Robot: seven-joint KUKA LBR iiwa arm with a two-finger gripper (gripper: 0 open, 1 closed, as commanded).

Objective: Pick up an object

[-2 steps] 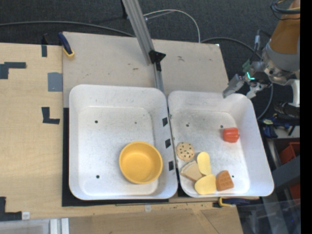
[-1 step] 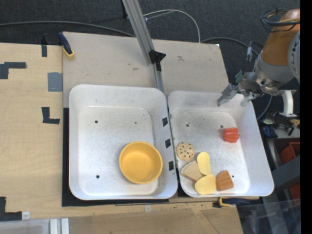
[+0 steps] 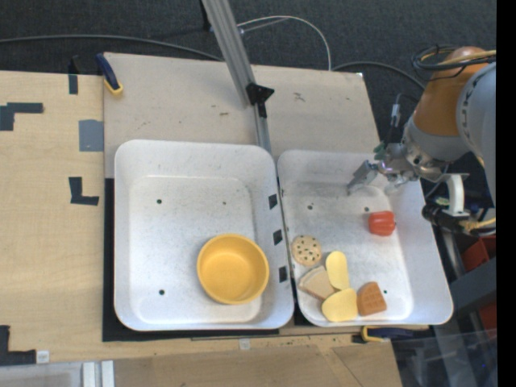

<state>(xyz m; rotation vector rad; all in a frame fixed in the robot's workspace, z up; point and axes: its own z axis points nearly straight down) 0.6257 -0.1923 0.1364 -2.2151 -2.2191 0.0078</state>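
Looking from biggest to smallest, we see the left bin holding a yellow bowl, then the right bin with food pieces: a red block, cookie and others. Our jaws hover spread and empty above the right bin's far end, so picking remains undone.

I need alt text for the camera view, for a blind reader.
The gripper hovers over the right bin, above a red object and food pieces including a cookie. The left bin holds a yellow bowl.
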